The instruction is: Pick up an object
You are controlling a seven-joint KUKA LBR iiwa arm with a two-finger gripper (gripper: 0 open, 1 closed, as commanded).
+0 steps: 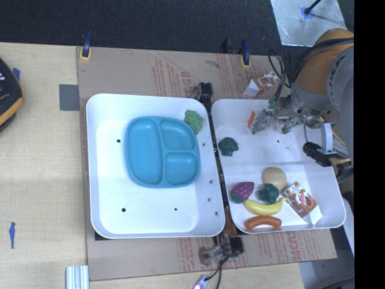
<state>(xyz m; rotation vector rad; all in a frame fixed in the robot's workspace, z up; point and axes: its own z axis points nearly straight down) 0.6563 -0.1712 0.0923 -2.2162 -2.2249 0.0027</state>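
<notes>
Nearest edge of the right bin [337,218]: a toy hot dog [263,223], a banana [263,207], and a red-and-white packet [300,200] sit tight together, with a dark teal lump [268,192], a purple grape-like piece [242,191] and a tan ball [274,176] just behind. This cluster is the risk: anything grabbed here has neighbours touching it, so the jaws could nudge two items or catch an edge and slip (the banana touches the hot dog).

Mid bin, a dark green broccoli-like piece [228,145] lies alone, well apart from the rest, the cleanest pick in my judgement.

Left bin [96,161] holds a blue divided plate [162,150] with a green leafy toy [194,121] at its far corner, against the wall, awkward to close around.

Far side: the gripper [274,120] hangs low over the right bin's far end, near a small orange bit [252,120]. Cannot tell how the jaws stand or whether they grip anything; too small and cluttered. A close here could come up with nothing.
</notes>
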